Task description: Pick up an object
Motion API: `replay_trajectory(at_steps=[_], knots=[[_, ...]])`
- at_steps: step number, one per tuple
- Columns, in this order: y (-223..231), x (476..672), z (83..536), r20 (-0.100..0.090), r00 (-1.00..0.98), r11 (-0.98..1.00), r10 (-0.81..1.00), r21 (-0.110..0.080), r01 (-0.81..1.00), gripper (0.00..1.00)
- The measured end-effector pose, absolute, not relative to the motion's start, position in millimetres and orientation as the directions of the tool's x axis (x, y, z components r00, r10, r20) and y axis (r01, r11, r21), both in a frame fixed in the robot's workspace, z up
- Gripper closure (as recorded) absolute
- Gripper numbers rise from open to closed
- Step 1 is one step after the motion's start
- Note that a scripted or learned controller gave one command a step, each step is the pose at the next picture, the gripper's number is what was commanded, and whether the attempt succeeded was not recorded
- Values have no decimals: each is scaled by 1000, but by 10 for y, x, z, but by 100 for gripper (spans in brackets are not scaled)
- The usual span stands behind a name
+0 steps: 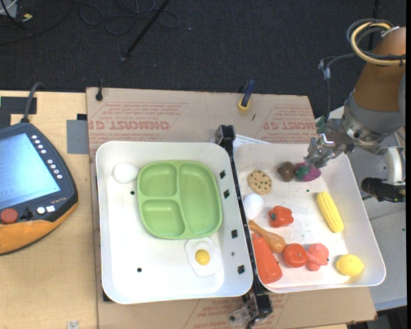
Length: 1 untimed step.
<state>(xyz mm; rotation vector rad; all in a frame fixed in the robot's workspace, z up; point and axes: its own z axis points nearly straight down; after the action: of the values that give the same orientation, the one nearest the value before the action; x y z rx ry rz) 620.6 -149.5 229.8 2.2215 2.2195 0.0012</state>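
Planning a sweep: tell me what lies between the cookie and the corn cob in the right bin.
In the camera view, a red pepper lies between the cookie and the corn cob, on the bin floor.

The left white bin (109,252) holds a lime-green divided plate (179,199), a white ball (125,173) and a white fried egg with yellow yolk (203,257). In the right white bin (370,238) lie a tan cookie with dark chips (259,181), a yellow corn cob (329,211), a red pepper (280,216), a red tomato (295,254), an orange carrot (266,260), a yellow lemon (349,264) and a pink piece (318,255).
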Motion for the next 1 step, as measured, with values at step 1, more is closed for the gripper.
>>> replay_trajectory(at_steps=[1], knots=[[-1043, 6064, 2194, 2, -2, 2, 1000, -5, 1000, 100]])
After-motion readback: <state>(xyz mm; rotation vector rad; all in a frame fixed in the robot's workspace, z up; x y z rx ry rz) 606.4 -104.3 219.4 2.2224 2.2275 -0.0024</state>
